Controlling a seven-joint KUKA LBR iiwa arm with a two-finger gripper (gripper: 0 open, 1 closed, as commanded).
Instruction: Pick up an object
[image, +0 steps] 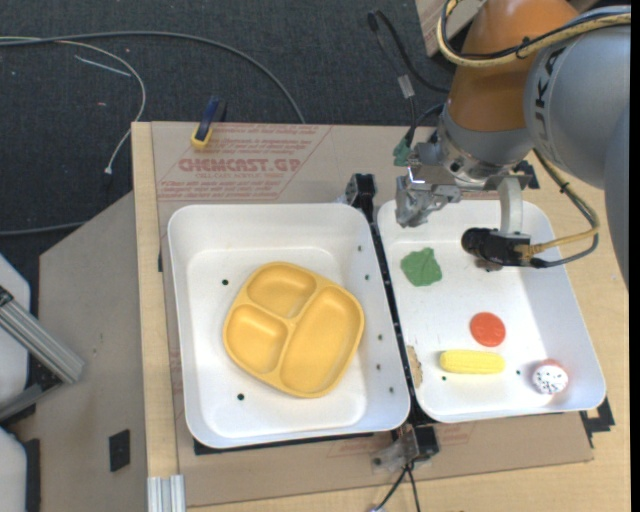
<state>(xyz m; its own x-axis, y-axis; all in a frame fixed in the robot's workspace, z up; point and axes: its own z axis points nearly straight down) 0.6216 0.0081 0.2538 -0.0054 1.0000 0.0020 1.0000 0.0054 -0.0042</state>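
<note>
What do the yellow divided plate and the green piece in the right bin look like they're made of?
The yellow divided plate looks like moulded plastic: uniform colour, smooth rounded compartment walls, a soft sheen. The green piece looks like toy food, perhaps soft plastic or rubber: matte, lumpy outline, no glare. At this size I can't tell which.

**Grey arm, orange band**

The arm (585, 90) is smooth rounded grey with a glossy orange band (500, 30) above the wrist. Dark lettering marks the grey shell. Black cables trail past it. The gripper (420, 205) is bare grey metal.
</note>
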